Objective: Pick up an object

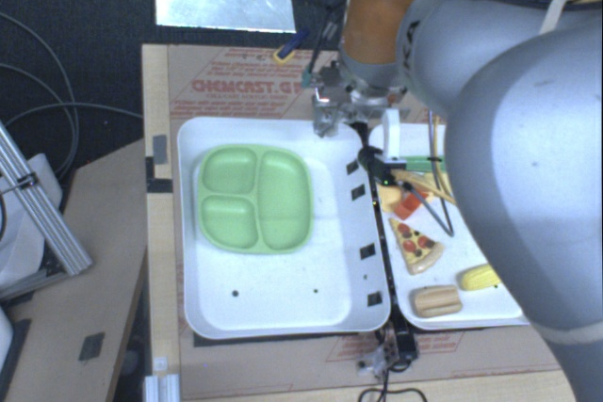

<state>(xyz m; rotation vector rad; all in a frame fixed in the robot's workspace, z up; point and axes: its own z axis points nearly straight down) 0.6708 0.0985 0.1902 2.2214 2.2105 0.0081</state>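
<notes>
Gripper over bins' far divider, finger spread unclear; pizza slice lies nearer in right bin.

Red print on the brown cardboard sheet under the bins, just above the left bin in the upper middle of the frame, reads "CHEMCAST", with a further letter or two too blurred to tell. Smaller red print on it is illegible.

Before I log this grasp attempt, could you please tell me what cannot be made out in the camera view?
- Gripper: blurred and partly behind the wrist, so its state is unclear.
- Right bin: the arm hides most of it.
- Toys beside the pizza slice: the red piece is too small to identify.
- Whether anything is held: cannot tell.
</notes>
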